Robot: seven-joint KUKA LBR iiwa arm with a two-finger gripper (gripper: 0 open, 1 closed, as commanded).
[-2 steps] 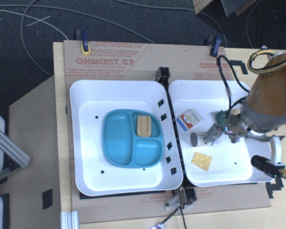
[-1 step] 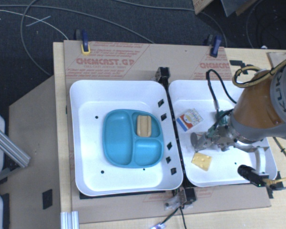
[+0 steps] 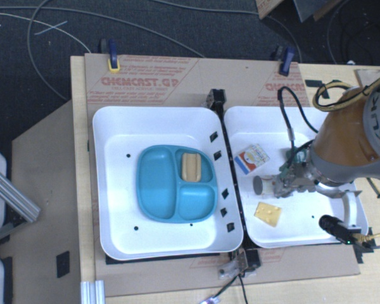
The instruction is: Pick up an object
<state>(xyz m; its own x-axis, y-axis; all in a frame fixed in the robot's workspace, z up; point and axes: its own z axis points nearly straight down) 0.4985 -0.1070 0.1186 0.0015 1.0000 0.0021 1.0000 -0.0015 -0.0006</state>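
In the right bin point(image 3: 275, 236), my gripper point(image 3: 280, 185) is low over the floor, reaching in from the right. A small grey cylindrical thing point(image 3: 258, 185) lies just left of it, close to its tip. A yellow wedge like a cheese piece point(image 3: 268, 213) lies a little below the gripper. A white card with red and blue print point(image 3: 252, 158) rests above and to the left. The arm hides the bin's right part.
The left bin point(image 3: 114, 138) holds a blue divided plate point(image 3: 168, 192) with a tan bread-like piece point(image 3: 191, 167) in its upper right compartment. A black divider with clips point(image 3: 225, 170) runs between the bins. Cables trail over the right bin's back edge.
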